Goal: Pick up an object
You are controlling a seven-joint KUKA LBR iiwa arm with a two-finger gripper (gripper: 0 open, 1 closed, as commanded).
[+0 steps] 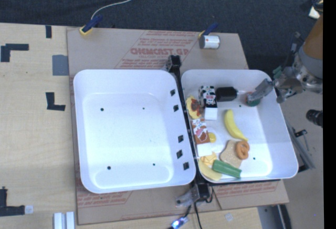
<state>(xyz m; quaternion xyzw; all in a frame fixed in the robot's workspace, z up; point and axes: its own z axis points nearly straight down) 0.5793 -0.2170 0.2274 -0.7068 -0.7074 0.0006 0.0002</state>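
Grey robot arm cut off at right edge; jaws too blurred to tell open/closed; small printed packets unreadable.

The two bins, the left bin and the right bin, are white. The banana is yellow. The small donut is orange-brown, and it sits on a tan slice of bread. The long block is green. A little black box is next to a black and white toy. The cardboard under the bins is brown with red letters. The bench is light tan with dark grey marks.
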